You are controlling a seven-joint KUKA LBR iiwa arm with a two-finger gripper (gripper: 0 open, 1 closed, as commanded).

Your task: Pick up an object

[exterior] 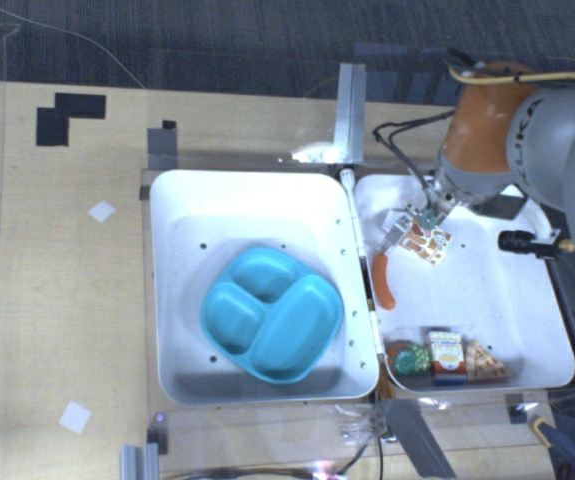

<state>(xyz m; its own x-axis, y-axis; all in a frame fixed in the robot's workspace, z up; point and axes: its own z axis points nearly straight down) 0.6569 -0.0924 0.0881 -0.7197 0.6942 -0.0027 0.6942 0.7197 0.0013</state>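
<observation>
A small orange-patterned packet [429, 240] lay in the right bin [527, 308] at the gripper [407, 226], whose fingers' state could not be told; a sausage [382, 280] lay at seven o'clock, a blue plate [270, 313] in the left bin [182, 268].

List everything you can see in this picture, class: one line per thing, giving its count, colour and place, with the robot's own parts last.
bins: two, white, side by side on the bench
plate: one, blue, three compartments, in the left bin
sausage: one, orange-red, right bin, by its left wall
packet: one, white with orange marks, right bin, at the gripper
green item: one, right bin's near edge
box: one, yellow and red, beside the green item
tan item: one, right of the box
arm: one, grey with orange band, over the right bin
gripper: one, low over the right bin
</observation>
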